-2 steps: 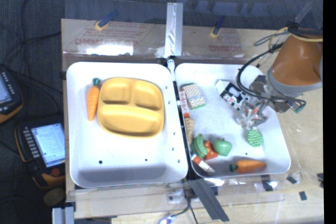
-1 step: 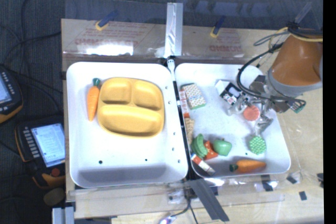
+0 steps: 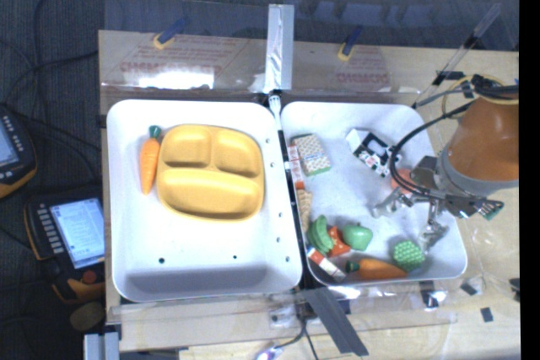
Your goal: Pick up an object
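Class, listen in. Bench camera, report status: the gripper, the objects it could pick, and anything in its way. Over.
Gripper open, low over the right bin, holding nothing. Green textured ball close below it, carrot beside. No obstruction seen.

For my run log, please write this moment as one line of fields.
phase: reaching | gripper: open, holding nothing, over right white bin | nearest: green bumpy round toy | left white bin: yellow divided tray, orange toy carrot
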`<action>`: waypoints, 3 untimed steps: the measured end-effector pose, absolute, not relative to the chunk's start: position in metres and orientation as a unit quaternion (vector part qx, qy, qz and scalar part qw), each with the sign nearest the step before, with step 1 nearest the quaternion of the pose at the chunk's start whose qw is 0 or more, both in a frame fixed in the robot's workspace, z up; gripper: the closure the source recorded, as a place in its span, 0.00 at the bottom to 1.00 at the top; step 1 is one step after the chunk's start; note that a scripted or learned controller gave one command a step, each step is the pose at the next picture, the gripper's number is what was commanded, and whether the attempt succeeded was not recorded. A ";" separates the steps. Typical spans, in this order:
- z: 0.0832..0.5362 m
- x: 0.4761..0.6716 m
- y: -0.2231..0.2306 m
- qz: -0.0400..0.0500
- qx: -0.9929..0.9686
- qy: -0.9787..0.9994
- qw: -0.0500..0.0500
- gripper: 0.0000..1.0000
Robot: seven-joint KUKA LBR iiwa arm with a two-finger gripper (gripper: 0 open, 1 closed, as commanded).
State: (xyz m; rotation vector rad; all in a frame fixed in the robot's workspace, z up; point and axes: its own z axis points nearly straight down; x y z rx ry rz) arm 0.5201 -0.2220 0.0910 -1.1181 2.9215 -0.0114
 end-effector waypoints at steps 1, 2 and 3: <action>0.092 0.499 -0.221 -0.007 -0.418 0.908 0.009 0.00; 0.089 0.559 -0.219 0.000 -0.451 0.892 0.004 0.00; 0.089 0.582 -0.217 0.003 -0.494 0.870 0.003 0.00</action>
